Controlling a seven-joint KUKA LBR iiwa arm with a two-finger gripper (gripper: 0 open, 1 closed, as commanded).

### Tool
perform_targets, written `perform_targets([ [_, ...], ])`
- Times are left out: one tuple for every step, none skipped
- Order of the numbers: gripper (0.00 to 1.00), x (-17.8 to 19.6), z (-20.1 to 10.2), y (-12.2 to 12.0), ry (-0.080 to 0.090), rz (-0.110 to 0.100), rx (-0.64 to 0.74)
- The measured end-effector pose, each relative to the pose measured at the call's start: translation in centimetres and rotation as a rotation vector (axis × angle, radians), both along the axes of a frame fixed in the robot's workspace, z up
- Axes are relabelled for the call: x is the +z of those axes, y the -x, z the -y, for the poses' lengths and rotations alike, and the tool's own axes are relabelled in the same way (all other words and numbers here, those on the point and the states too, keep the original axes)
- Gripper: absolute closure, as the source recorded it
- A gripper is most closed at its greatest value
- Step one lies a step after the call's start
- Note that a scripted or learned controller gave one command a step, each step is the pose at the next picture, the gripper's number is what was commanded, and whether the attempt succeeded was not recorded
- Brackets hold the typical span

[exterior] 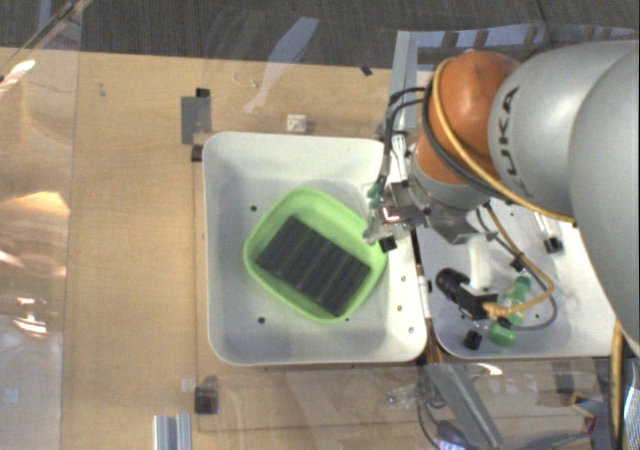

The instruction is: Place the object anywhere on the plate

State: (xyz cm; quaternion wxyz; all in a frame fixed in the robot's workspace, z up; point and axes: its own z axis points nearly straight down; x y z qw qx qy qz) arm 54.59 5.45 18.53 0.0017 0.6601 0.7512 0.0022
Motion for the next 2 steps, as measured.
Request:
perform_targets([
  [0.0, 0.0, 0.1, 0.0, 0.0, 0.0, -0.001],
  [1.0, 1.1, 0.0, -0.2, -0.001, 0.005, 0.001],
])
